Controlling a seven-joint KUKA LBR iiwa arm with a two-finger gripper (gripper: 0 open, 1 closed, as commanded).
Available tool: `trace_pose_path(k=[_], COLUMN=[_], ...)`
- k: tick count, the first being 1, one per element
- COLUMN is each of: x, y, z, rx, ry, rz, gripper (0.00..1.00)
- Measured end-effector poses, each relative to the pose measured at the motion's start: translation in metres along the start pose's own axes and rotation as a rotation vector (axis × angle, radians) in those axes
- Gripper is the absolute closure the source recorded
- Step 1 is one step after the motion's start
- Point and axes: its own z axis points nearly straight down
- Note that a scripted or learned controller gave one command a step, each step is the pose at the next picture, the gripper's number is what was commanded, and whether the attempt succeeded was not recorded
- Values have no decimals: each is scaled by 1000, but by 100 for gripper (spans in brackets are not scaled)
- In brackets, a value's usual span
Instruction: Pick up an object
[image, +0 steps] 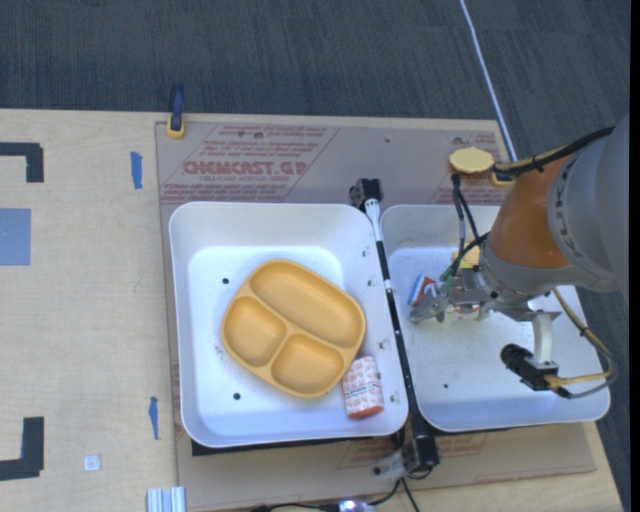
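My gripper (432, 303) is low in the right bin (500, 405), near its left wall, pointing left from the orange-banded wrist (525, 235). A small red and blue item (423, 288) lies right at the gripper's tip; I cannot tell whether it is held. The left bin (200, 300) holds a yellow three-compartment plate (292, 328) in its middle. A small orange and white packet (363, 387) lies beside the plate's lower right edge, near that bin's front right corner.
A black part with a yellow cable (530, 368) hangs over the right bin's front right area. The ridge between the two bins (392, 320) runs just left of the gripper. A yellow disc (471, 160) sits on the board behind the right bin.
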Motion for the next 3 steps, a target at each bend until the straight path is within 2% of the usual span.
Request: trace_pose_path(k=[1,2,3], x=[0,61,61], y=[1,-70,-69], z=[-10,-99,-109], rx=[-2,2,1], ry=[-1,3,2], rz=[-2,-1,-2], gripper=[100,100,100])
